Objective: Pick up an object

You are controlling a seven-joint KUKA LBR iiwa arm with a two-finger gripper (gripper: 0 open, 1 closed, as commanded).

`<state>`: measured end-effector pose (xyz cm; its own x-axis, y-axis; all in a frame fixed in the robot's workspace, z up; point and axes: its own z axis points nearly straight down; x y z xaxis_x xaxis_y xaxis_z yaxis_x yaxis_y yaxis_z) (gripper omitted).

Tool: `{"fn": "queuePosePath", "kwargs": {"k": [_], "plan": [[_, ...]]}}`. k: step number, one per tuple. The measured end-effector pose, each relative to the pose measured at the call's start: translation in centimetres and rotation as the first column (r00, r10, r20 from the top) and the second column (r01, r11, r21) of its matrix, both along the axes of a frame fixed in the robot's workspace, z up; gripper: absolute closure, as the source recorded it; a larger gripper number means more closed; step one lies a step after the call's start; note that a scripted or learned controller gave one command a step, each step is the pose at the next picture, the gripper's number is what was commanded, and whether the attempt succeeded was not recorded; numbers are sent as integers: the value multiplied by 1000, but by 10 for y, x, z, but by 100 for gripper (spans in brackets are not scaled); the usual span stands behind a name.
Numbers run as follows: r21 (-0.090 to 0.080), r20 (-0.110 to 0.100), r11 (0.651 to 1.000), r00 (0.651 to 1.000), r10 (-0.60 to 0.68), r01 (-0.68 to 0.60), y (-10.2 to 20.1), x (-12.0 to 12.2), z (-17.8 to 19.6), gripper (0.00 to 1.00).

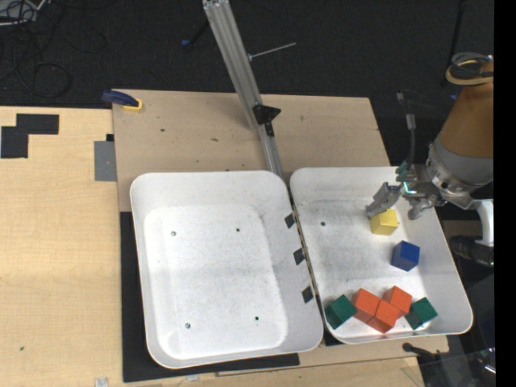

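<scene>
My arm: I reach in from the right side of the view, grey at the wrist with the orange band above it, low over the right bin (451, 252).
My gripper (401, 206): it sits over the upper part of the right bin, tilted toward the left. My two fingers are spread apart, one toward the left and one toward the right, with nothing held between them.
Yellow block (384, 221): it lies on the bin floor just below my fingertips, close under them. It is not between my fingers; whether a fingertip touches its top edge I cannot tell.
Blue block (405, 255): it rests on the bin floor below and slightly right of the yellow block, apart from it.
Orange blocks (380, 306): they are bunched together at the near edge of the right bin, touching one another.
Green blocks: one (341, 310) sits against the left side of the orange bunch, the other (421, 312) against its right side.
Left bin (153, 216): white and shallow, side by side with the right bin, its floor showing a few small dark dots.
Metal rail (239, 69): a long grey bar slants from the top of the view down to the gap between the two bins.
Bench (193, 131): light brown board under both bins.
</scene>
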<state>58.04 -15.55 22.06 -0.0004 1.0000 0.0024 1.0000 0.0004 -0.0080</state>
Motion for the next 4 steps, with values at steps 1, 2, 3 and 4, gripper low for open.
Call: {"fn": "queuePosePath", "kwargs": {"k": [1, 2, 3, 4], "plan": [[-1, 5, 1000, 1000, -1, 1, -1, 1, 2, 0], [-1, 0, 1000, 1000, -1, 1, -2, -2, -42, 0], [0, -2, 1000, 1000, -4, 4, 1, 3, -104, 0], [-1, 6, 1000, 1000, -6, 6, 1, 3, -129, 0]]}}
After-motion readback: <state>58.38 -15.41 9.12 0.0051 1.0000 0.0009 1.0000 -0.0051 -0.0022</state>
